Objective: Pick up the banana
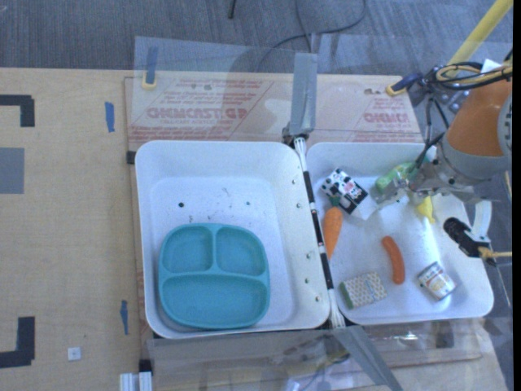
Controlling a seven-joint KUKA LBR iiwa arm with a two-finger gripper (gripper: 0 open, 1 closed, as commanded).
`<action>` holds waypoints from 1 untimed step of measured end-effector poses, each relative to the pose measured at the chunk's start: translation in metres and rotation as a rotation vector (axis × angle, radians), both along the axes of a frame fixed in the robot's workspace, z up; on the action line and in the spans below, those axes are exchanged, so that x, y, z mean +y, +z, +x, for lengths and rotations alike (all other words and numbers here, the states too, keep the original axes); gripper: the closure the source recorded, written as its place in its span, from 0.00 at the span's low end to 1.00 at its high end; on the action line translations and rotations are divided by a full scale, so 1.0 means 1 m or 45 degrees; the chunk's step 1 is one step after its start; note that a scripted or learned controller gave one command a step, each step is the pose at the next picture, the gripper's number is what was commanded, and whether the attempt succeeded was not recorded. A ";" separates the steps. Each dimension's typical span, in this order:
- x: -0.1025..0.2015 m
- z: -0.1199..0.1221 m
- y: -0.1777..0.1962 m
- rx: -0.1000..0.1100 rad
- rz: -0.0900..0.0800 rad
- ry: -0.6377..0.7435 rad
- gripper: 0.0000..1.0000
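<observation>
In the right bin (480,304), a small yellow piece of the banana (425,210) shows near the far right side, mostly covered by the arm's hand. The gripper (413,192) hangs directly over it, low in the bin, below the orange band of the wrist. From this angle I cannot tell whether the banana sits between its fingers.
The right bin also holds a black-and-white patterned block (343,190), a carrot (332,228), a red sausage (393,259), a small can (436,280), a speckled sponge (363,288) and a green item (399,173) by the gripper. The left bin (155,165) holds a teal divided plate (214,275).
</observation>
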State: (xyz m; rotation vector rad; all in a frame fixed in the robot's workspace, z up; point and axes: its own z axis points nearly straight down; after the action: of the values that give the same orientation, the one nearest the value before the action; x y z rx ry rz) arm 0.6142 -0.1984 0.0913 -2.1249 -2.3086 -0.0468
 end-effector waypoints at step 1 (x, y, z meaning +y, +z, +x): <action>-0.002 0.008 -0.001 0.014 -0.001 0.090 0.00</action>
State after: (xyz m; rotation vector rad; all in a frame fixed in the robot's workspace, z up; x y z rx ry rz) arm 0.6221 -0.2001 0.0900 -2.0368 -2.3758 -0.0341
